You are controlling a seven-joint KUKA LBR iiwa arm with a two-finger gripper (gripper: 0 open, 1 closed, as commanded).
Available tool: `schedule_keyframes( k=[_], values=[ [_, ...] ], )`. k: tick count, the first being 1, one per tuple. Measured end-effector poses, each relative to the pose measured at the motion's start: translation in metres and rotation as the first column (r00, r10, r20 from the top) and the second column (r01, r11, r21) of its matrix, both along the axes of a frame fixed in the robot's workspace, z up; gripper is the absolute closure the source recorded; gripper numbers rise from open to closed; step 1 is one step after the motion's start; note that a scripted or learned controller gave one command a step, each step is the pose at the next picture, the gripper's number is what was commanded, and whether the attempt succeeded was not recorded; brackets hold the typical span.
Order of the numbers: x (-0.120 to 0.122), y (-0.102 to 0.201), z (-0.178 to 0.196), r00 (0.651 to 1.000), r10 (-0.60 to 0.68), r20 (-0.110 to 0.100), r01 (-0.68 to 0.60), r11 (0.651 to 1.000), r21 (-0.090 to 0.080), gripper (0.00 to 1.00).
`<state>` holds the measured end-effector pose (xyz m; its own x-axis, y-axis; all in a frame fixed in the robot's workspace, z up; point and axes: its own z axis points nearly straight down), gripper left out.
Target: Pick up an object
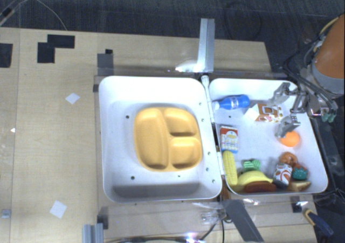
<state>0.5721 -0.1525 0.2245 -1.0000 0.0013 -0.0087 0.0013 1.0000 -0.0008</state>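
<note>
Orange ball (290,139) is seen in the right bin (318,153), near its right wall, with bare white floor around most of it. That may be why it looks easy to reach. The tool (287,108) is hung just above the ball, with its fingers spread apart and nothing between them. The other toys are bunched along the front, and a yellow tray (166,138) is laid in the left bin (116,145).
</note>
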Motion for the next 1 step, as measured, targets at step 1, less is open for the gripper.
schedule_keyframes(
  k=[1],
  values=[
    [0.0157,-0.0279,-0.0757,0.961,-0.278,-0.003,0.278,0.961,0.002,0.0]
  ],
)
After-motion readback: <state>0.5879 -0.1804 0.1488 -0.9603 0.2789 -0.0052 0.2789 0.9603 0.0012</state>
